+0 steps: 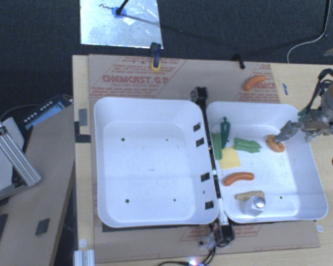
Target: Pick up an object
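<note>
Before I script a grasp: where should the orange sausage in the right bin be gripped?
Grip the orange sausage at its middle, coming straight down, closing across its narrow width. It lies flat, left to right, apart from its neighbours.

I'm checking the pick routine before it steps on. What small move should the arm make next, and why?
Probably a short descent straight down. The hand sits right at the small orange piece near the right bin's far right side, and nothing shows the piece held yet, so lowering around it before closing seems the sensible step.
</note>
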`<state>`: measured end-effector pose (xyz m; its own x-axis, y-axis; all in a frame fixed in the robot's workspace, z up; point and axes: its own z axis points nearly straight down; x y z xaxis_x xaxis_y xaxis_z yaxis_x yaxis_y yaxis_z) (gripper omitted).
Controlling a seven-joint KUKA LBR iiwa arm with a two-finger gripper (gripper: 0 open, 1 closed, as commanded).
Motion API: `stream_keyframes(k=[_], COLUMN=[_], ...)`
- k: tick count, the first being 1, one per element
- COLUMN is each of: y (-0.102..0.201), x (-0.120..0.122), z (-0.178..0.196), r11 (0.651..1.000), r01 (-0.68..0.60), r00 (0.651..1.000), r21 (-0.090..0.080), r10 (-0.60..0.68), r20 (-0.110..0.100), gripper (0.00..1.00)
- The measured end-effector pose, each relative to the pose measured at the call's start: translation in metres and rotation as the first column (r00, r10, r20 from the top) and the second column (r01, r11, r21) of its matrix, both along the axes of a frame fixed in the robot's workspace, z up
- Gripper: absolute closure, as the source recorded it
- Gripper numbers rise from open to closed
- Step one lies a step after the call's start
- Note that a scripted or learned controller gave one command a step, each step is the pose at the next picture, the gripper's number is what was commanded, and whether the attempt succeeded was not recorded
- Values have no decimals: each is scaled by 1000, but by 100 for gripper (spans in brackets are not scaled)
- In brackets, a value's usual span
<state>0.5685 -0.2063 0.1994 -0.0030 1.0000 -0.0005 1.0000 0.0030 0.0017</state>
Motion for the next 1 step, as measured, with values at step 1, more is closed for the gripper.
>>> stream_keyframes(k=[1], y=[0], x=[-85], z=[-96], r11=[1000], r01=[4], r00=[1000], r21=[4], r10=[-4], r20=[-7], gripper=[0])
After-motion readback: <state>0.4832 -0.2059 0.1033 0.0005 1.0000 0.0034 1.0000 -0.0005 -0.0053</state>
